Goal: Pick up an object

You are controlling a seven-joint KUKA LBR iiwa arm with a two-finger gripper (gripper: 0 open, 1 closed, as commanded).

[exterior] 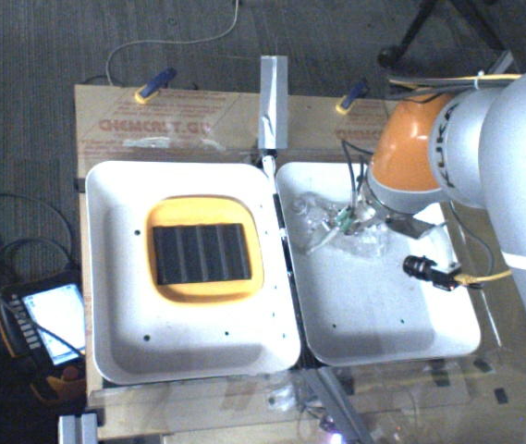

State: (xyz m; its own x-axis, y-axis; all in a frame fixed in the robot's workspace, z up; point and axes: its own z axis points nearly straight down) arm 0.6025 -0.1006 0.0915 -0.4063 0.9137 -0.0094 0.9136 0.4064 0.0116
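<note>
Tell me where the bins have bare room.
Right bin: the near half is bare, from the clear plastic down to the front rim. Left bin: a bare strip in front of the yellow tray. Crowded: the right bin's far end, around the pincer.

We see our grey KUKA arm point(507, 146) reaching in from the gripper's point(348, 220) right, its thick last link bulking large above and to the right of it. The orange band point(410, 151) sits just behind the gripper on its upper right, and the wrist point(380, 195) below the band is pitched down and leftward, so the gripper hangs low at the arm's left end. The gripper itself looks small and blurred to us.
</note>
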